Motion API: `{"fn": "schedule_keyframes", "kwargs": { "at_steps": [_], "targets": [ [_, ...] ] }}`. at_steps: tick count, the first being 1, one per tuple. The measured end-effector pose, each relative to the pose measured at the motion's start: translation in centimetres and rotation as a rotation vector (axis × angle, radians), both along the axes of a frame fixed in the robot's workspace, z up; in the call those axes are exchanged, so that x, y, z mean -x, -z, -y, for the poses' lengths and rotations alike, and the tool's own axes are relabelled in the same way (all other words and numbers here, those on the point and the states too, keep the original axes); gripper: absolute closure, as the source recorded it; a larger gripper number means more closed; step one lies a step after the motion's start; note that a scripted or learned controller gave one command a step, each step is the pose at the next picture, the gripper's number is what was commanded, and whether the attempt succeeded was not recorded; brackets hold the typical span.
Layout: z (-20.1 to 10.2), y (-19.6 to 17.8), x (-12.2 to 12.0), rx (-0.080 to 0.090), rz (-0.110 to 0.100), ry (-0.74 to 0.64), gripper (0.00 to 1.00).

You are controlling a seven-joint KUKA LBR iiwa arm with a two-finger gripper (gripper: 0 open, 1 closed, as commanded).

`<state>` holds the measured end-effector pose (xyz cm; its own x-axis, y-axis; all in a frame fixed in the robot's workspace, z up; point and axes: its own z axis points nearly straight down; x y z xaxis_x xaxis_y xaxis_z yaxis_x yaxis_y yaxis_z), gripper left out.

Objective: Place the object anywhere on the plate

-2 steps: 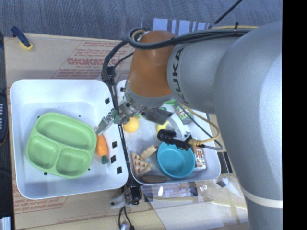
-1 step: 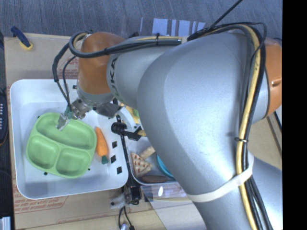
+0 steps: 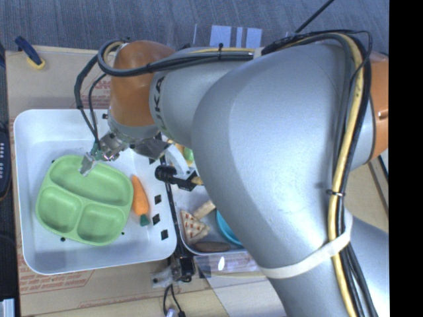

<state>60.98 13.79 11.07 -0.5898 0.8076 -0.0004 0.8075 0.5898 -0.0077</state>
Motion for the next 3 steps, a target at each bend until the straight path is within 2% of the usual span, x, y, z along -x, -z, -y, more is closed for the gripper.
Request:
{"fn": "schedule_keyframes", "kwargs": {
  "at_steps": [1, 2, 3],
  "targets": [
    [0.1, -0.4, 0.3, 0.007, -0.012, -0.009, 1.0],
    [-1.9, -7.7, 6.1, 0.002, 0.022, 0.021, 1.0],
    [-2.2, -7.1, 6.5, 0.0, 0.004, 0.021, 0.0]
  ]
}}
